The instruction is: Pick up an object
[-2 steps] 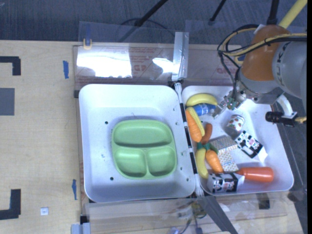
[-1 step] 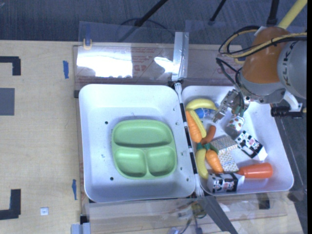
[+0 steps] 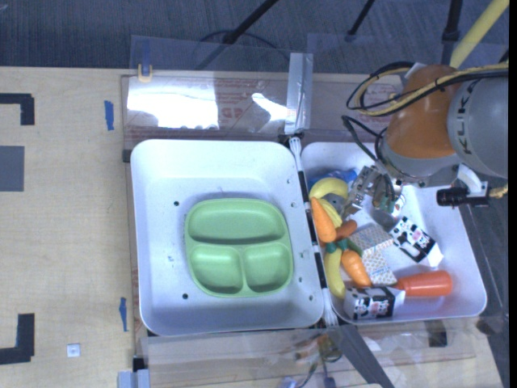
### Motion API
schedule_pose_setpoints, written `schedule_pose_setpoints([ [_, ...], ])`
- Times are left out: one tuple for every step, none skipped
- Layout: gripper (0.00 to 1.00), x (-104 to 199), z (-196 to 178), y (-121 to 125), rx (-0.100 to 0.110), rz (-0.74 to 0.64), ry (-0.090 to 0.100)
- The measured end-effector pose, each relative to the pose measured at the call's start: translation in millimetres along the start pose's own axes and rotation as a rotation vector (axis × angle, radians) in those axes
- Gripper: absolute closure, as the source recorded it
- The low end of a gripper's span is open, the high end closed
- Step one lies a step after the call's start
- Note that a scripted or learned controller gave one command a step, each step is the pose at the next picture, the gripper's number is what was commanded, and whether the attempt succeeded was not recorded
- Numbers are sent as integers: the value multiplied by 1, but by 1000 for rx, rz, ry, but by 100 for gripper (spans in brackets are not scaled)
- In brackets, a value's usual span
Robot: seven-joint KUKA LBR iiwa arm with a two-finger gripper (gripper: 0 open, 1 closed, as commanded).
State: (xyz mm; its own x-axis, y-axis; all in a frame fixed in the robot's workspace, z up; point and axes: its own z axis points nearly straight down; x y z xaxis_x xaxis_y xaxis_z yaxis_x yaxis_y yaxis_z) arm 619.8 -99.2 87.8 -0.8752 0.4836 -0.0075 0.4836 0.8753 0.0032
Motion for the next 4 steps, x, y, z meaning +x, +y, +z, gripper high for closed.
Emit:
schedule_pose_setpoints([
  [100, 35, -98, 62, 1, 376, 2],
  [100, 7, -105, 73, 0, 180, 1],
  [100, 12, -97, 74, 4, 569, 5],
  [100, 0, -97, 33, 7, 1144, 2],
])
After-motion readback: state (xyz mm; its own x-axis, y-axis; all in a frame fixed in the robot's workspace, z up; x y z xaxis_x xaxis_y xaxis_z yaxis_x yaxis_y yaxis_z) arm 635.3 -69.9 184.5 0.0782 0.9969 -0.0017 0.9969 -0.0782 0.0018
